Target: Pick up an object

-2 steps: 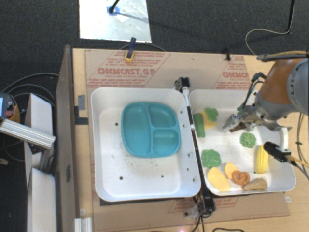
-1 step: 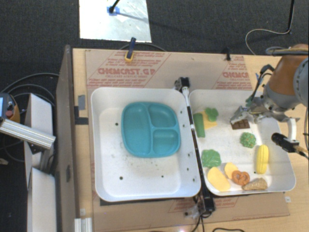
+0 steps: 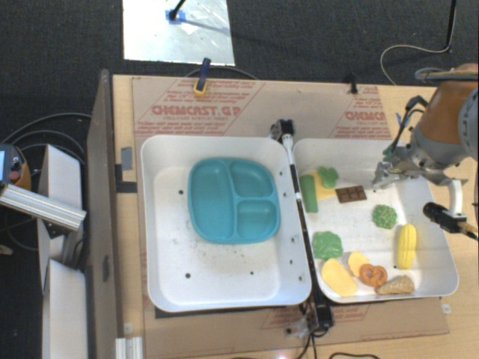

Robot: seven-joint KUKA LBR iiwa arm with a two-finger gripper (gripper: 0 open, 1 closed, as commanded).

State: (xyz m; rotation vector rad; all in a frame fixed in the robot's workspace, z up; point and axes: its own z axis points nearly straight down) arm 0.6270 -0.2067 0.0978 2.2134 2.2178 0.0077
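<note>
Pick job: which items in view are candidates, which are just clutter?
In play, right bin:
tool, chocolate bar, green ball, corn cob, pretzel, green stick

Lying about:
teal tray in left bin, clamp, foil sheet

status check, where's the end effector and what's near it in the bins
End effector low over right bin's upper right area. Chocolate bar and green broccoli piece lie closest to it. Nothing seen held. Teal tray alone in left bin.
</note>
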